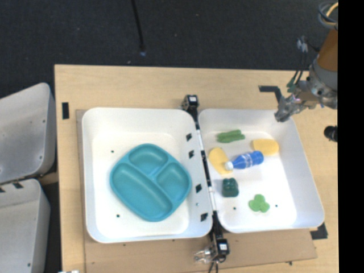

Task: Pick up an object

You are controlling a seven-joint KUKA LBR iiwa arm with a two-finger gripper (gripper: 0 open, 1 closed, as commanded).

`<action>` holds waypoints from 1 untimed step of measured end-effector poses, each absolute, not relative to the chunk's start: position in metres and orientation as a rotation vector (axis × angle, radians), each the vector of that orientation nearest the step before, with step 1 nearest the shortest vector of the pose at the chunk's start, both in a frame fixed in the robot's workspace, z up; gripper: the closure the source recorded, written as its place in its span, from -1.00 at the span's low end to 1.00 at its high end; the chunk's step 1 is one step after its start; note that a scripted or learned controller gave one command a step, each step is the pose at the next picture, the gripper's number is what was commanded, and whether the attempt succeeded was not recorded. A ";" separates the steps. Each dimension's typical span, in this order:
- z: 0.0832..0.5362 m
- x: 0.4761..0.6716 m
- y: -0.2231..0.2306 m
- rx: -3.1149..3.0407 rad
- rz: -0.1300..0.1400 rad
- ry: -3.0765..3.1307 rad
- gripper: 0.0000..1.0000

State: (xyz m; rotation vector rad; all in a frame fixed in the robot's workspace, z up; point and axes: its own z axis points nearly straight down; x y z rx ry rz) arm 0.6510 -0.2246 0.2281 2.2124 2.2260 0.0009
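The right bin (304, 181) holds several small objects: a flat green piece (230, 136), a yellow lump (266, 147), a blue bottle with a white cap (247, 160), a second yellow piece (218, 159), a dark green block (229, 187) and a light green lobed piece (259, 203). My gripper (277, 102) hangs above the far right corner of this bin, over its rim. It is open, with nothing between its fingers. It is well apart from all the objects, and the yellow lump lies closest to it.
The left bin (96, 135) holds a teal divided plate (149, 181). A black-clipped divider (200, 164) joins the two bins. Bare wooden bench (142, 84) runs along the far side, and grey panels (23, 129) stand at the left.
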 end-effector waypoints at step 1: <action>0.221 0.641 -0.179 2.220 -0.002 2.219 1.00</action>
